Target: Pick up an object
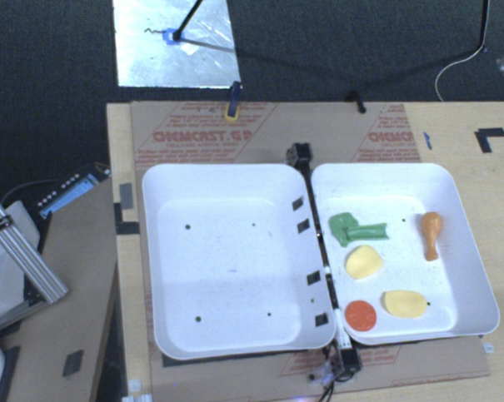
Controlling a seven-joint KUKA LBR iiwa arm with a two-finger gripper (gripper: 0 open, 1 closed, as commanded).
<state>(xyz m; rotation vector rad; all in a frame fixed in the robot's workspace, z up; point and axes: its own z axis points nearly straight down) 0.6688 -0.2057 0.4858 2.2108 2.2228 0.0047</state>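
Observation:
The right bin (pixel 451 187) holds several small toy foods. A green piece (pixel 354 228) lies near the bin's left wall. Below it sits a round yellow piece (pixel 363 262). An orange disc (pixel 361 316) rests at the front left corner, and a flat yellow piece (pixel 404 303) lies to its right. An orange drumstick-shaped piece (pixel 431 231) lies toward the bin's right side.
The left bin (pixel 164 200) stands beside the right one, joined along a black hinge strip (pixel 316 243). Both rest on a cardboard sheet (pixel 207 131). A metal plate (pixel 175 41) lies at the back, and an aluminium frame (pixel 21 256) stands at the left.

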